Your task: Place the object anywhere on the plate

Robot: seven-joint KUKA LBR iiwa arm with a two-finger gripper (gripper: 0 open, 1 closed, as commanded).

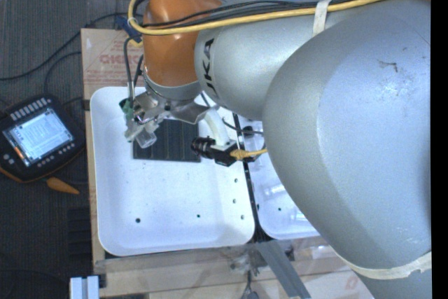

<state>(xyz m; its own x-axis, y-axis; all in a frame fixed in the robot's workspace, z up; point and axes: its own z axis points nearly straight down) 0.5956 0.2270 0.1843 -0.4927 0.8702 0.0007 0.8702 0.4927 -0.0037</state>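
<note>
Jaws [143, 131] of the grey arm hover over the upper-left edge of the dark plate [175, 143] in the left bin [119, 220], apparently gripping a small clear object [146, 139], release seemingly remaining.

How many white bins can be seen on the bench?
2. The left bin lies open to view, with a dark square plate in it. The right bin is mostly covered by the arm; things in it may be hidden.
</note>
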